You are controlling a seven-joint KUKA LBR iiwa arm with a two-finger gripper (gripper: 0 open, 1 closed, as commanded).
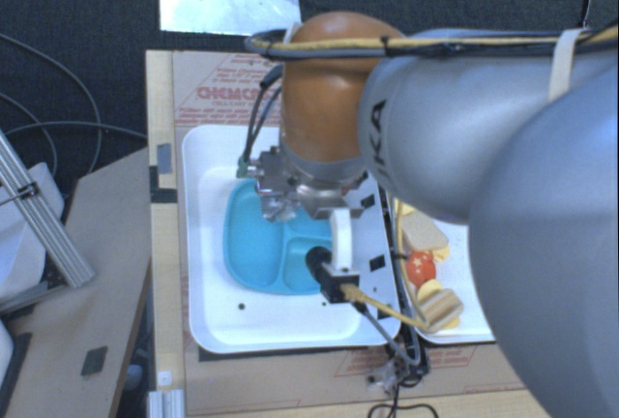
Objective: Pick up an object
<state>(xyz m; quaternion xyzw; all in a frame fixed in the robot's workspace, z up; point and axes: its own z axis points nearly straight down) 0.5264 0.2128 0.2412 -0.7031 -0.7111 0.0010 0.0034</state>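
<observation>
Lying beneath the hand (pixel 280 197), a blue tray (pixel 253 250).

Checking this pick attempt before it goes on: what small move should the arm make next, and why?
Probably a short, straight descent. The gripper hangs right over the blue tray in the left bin, so that is the nearest target; the toy food lies off to the side in the right bin.

My arm (pixel 464 116) is running off the frame's right edge and covering most of the right bin (pixel 479 332), hiding parts of the food pieces (pixel 423 252) there. My wrist (pixel 324 116) is overlapping the blue tray's (pixel 251 252) upper right part in the left bin (pixel 208 310).
</observation>
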